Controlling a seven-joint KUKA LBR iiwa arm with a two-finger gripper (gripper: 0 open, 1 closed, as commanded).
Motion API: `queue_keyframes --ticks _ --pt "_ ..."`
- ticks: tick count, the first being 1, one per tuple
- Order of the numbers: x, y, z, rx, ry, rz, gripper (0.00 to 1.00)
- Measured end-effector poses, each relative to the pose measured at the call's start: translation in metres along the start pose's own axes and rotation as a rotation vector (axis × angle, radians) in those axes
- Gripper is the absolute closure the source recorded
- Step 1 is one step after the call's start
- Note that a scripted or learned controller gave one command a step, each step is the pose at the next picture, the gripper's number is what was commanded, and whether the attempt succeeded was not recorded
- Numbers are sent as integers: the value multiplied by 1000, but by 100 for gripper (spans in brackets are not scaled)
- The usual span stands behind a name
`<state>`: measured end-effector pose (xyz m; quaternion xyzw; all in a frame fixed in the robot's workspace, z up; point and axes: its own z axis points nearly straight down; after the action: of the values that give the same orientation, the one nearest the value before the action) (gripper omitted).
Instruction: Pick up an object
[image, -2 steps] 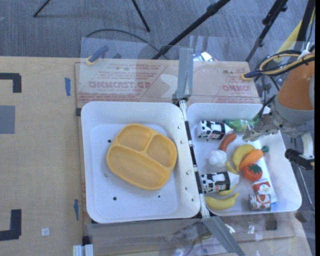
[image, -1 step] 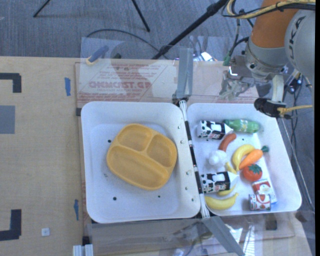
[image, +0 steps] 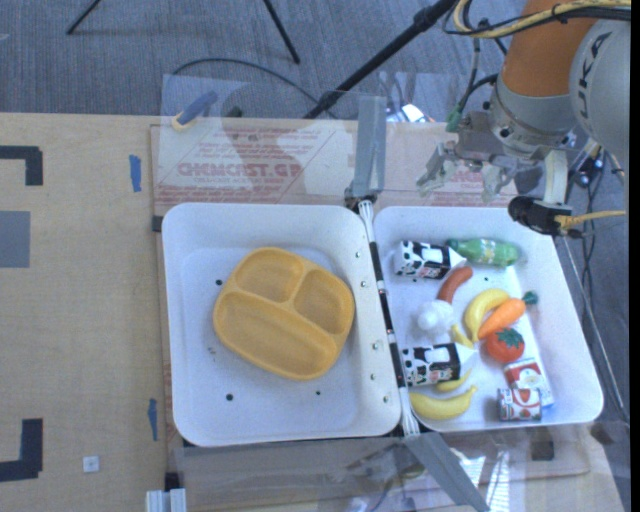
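Observation:
My gripper (image: 465, 176) hangs above the far rim of the right bin (image: 575, 330), with its fingers spread open and nothing between them. Below it in that bin lie a green bottle (image: 486, 250), a cow-patterned carton (image: 421, 259) and a red sausage (image: 455, 283). Further forward are a white ball (image: 433, 318), a banana (image: 481, 306), a carrot (image: 501, 315) and a red tomato (image: 505, 344). Near the front edge sit a second cow-patterned carton (image: 430, 364), another banana (image: 443, 402) and a red-and-white carton (image: 523, 391).
The left bin (image: 190, 300) holds a yellow divided plate (image: 284, 312). A grey hinge strip (image: 382, 310) runs between the two bins. Behind the bins lies a clear plastic sheet on cardboard (image: 250, 165). Cables and a black fitting (image: 540, 213) hang beside the wrist.

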<state>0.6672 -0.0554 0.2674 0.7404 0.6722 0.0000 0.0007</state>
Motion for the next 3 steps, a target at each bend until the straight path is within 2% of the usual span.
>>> queue_keyframes --ticks 1,2,3 --pt "-49 -59 105 0 1 -191 0" --pt "-84 -51 182 -3 0 -224 0" --pt "-84 -50 170 -7 2 -222 100"
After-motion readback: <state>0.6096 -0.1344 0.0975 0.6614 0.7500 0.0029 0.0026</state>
